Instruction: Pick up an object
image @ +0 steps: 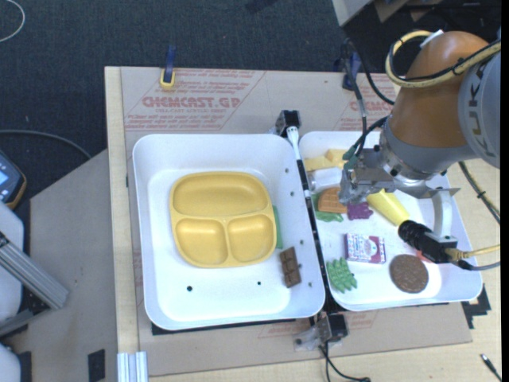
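My gripper (355, 191) hangs low over the back left part of the right bin (450, 290). It is just above a small burger-like toy (328, 203) and a purple bunch of grapes (360, 211). A yellow banana-like piece (387, 206) lies just to its right. Nearer the front lie a pink and purple box (365, 248), a green leafy toy (341, 274) and a round brown cookie (409, 274). Nothing shows between the gripper and the toys below it.
The left bin (151, 213) holds a yellow divided plate (223, 217) and a brown chocolate piece (289, 266) by its right wall. Yellow pieces (318, 163) lie at the back of the right bin. The arm's body covers that bin's back right corner.
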`<state>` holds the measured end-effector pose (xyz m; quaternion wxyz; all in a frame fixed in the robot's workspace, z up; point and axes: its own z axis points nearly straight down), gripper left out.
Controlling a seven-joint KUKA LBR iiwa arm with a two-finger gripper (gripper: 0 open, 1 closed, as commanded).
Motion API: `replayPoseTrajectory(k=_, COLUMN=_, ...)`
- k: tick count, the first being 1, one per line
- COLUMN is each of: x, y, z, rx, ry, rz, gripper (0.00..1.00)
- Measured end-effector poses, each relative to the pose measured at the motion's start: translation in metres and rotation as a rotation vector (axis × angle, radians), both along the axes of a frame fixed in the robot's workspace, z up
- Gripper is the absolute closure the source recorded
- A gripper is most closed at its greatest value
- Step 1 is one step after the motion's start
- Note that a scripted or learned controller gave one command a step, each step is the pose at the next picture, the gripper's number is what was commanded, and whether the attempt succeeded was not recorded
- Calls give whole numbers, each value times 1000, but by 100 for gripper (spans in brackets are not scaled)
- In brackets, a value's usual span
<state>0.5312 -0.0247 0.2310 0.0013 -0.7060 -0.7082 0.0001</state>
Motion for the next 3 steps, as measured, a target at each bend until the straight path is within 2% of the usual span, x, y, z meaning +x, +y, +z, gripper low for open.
replayPoseTrajectory(k=1, x=-16, y=47, z=-12, rx=0, ry=2, rz=0, gripper=100)
replayPoseTrajectory(k=2, x=-31, y=98, z=2, rx=0, ry=-2, rz=1, gripper=100)
replayPoseTrajectory(k=3, x=-33, y=116, z=-17, rx=-1, ry=3, rz=-2, gripper=100)
